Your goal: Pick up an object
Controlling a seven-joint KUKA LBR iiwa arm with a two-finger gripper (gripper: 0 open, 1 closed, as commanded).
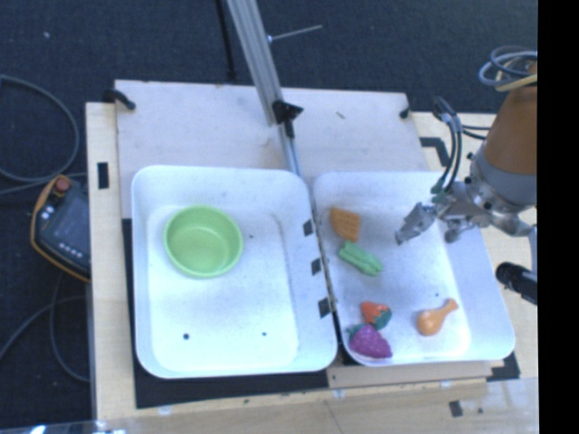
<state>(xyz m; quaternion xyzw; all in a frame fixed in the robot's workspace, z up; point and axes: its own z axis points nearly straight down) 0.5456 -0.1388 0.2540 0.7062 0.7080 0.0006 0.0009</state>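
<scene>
Bench w/ left bin [154,269]: green bowl [204,240]; right bin [479,328]: toy foods.

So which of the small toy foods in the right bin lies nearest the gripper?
The green ridged plastic vegetable, lying left of the gripper; the orange block is slightly farther.

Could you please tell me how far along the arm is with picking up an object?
Nothing is picked yet. The claw hangs over the right bin, carrying nothing. The orange block, green toy, strawberry, purple grapes and orange drumstick all lie in it. Descent, grasp and lift remain.
</scene>
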